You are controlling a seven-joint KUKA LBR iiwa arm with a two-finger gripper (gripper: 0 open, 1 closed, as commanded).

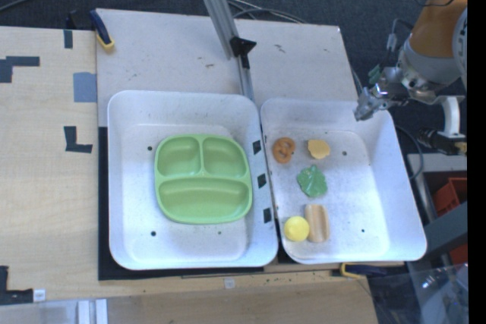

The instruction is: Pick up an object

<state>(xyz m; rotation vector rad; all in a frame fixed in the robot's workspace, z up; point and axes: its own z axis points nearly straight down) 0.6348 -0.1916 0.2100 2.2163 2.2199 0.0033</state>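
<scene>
Toy foods lie in the right bin point(395, 186): nearest, a yellow ball point(296, 228) touching a hot dog point(317, 223); farther, a green leaf point(312, 181), a brown cookie point(284, 149) and a yellow piece point(319, 149). The gripper point(364, 107) hovers at that bin's far right rim; its opening cannot be told.
</scene>
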